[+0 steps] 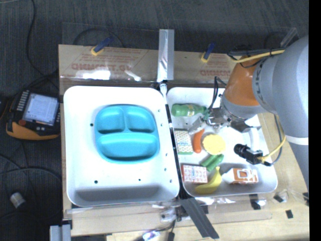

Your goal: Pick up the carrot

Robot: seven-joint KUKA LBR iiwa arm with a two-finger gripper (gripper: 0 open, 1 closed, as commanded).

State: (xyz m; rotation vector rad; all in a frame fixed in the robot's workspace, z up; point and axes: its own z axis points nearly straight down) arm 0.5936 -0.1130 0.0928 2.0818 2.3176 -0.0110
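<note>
The carrot (198,140) is lying in the right bin (268,182), near the middle of its left half. It is looking like a short orange piece, rounded at both ends, standing almost along the length of the bin with a small tilt. Its right side is touching, or nearly touching, a round yellow disc (214,144). On its left a small printed packet (183,141) is lying flat beside it. Above it a green bottle (187,109) is lying on its side, and below it a green vegetable (212,160) is resting at a slant. Lower in the same bin a yellow banana (210,183), a red-and-white box (194,173) and an orange-and-white carton (244,175) are lying near the front wall.

The arm is reaching into the right bin from the right, its orange band (241,87) showing above the wrist. The gripper (216,118) is hanging just above and to the right of the carrot, apart from it. The view there is dark and crowded, so I cannot tell how the jaws are standing; nothing is showing between them.

In the left bin (75,149) a blue divided plate (127,133) is sitting in the centre.
</note>
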